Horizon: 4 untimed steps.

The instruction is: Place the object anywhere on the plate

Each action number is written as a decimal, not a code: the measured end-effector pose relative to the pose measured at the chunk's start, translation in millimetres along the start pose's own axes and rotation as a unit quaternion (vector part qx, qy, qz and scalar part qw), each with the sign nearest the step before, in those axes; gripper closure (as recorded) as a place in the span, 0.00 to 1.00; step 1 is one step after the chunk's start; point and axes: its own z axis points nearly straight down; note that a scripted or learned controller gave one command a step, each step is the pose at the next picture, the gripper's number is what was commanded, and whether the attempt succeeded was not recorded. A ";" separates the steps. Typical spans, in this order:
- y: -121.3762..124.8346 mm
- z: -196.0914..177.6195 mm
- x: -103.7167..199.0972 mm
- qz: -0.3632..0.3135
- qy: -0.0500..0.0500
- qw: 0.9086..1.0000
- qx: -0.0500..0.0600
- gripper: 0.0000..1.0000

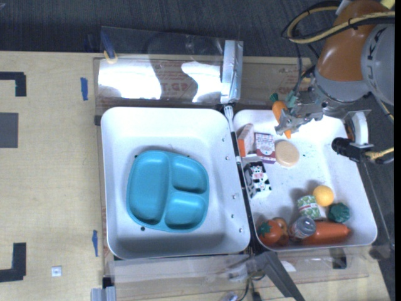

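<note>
Smooth orange carrot [326, 232] lies low; claw [289, 121] pinches a small orange piece [279, 110].

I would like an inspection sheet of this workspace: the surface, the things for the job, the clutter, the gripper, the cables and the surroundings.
Surface: wooden bench bearing two white bins, left bin and right bin, side by side.
Job's things: blue plate with compartments in the left bin, nothing on it.
Clutter: right bin holds a round tan piece, small carton, black-and-white box, yellow ball, can, carrot, tomato, dark green item.
Gripper: gripper over the right bin's far end, with orange showing at its tip; grasp unclear.
Cables: yellow and black cables loop above the arm.
Surroundings: clear sheet behind the left bin; dark floor.
</note>
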 end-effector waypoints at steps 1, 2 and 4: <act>-9.3 11.1 -63.1 0.085 -0.001 0.996 -0.001 1.00; 19.1 -9.8 -70.6 0.066 -0.001 0.998 -0.002 1.00; 17.4 17.4 70.2 0.021 0.002 1.000 0.001 1.00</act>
